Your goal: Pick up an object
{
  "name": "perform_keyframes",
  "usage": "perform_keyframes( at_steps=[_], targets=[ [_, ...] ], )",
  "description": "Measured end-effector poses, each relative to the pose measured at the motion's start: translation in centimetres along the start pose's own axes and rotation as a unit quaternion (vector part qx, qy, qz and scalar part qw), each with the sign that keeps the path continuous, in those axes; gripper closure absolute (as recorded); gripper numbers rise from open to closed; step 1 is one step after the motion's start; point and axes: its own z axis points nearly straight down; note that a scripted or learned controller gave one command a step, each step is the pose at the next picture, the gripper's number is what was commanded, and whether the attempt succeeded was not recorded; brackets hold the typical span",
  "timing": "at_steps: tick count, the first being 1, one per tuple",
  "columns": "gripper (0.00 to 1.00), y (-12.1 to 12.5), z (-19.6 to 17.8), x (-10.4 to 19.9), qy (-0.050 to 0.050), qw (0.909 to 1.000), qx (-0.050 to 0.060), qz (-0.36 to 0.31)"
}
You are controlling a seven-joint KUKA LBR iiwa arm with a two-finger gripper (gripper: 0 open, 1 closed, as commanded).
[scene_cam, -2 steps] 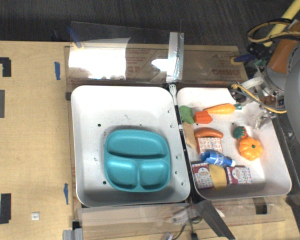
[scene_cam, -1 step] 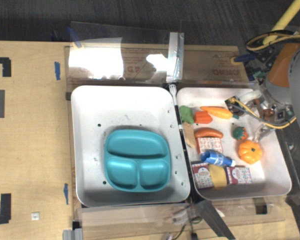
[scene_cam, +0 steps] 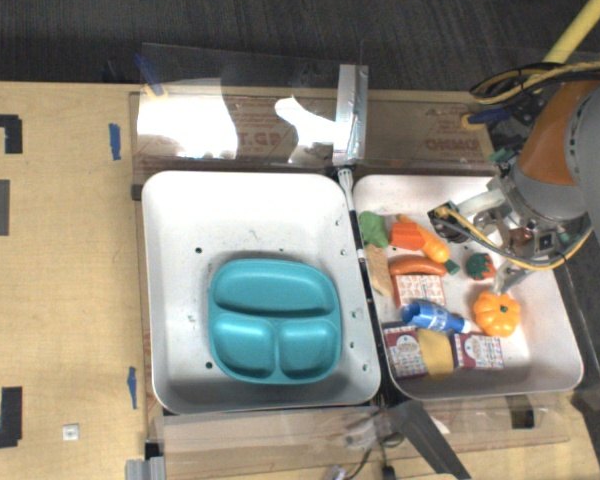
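Observation:
The right bin (scene_cam: 560, 353) holds several toy foods: an orange pumpkin (scene_cam: 496, 313), a blue bottle (scene_cam: 432, 318), an orange carrot (scene_cam: 416, 236), a red-orange sausage (scene_cam: 417, 265), a green vegetable (scene_cam: 373, 230), a small dark green piece (scene_cam: 477, 264), a yellow piece (scene_cam: 437, 351) and small cartons (scene_cam: 477, 351). My gripper (scene_cam: 504, 270) hangs over the right side of this bin, just above the pumpkin and beside the dark green piece. The wrist and its cables hide its tip, and nothing shows held in it.
The left bin (scene_cam: 180, 218) carries a teal divided plate (scene_cam: 275, 318). A metal divider (scene_cam: 350, 118) and a clear sheet stand behind the bins. Yellow cables (scene_cam: 460, 230) loop off the wrist over the right bin. Brown bench lies to the left.

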Motion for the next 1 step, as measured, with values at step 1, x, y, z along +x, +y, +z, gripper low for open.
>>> perform_keyframes(
  at_steps=[1],
  targets=[
    [0.00, 2.77, -11.24, -0.24, 0.003, 0.9999, -0.003, -0.012]
  ],
)
